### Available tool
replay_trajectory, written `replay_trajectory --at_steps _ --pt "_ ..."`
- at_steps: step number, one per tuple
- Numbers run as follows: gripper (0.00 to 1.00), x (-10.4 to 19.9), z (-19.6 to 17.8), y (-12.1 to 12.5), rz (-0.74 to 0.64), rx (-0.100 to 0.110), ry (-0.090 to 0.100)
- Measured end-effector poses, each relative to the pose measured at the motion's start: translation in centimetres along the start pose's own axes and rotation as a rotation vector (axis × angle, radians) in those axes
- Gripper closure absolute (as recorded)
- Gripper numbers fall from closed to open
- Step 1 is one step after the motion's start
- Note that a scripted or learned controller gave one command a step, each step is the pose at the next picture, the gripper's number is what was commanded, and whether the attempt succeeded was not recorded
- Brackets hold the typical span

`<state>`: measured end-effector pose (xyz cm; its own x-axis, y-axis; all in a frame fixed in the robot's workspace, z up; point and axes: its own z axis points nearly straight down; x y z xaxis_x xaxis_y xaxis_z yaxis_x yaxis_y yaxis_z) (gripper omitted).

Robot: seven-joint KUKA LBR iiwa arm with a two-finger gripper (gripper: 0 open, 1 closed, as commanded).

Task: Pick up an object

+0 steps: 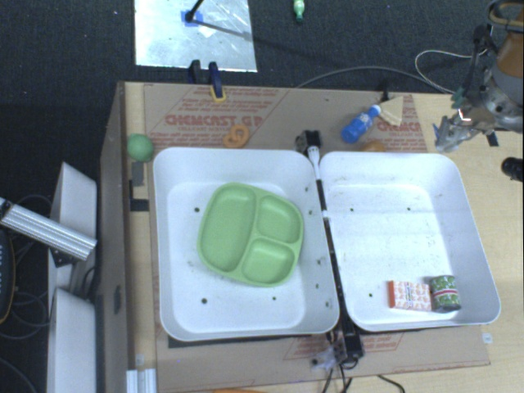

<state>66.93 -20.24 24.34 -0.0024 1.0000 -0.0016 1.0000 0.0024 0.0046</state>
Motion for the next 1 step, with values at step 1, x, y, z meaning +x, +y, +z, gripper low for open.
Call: replay_trajectory --at_steps 1 --pt "1.00 1.80 4.68 -6.66 0.001 0.005 0.001"
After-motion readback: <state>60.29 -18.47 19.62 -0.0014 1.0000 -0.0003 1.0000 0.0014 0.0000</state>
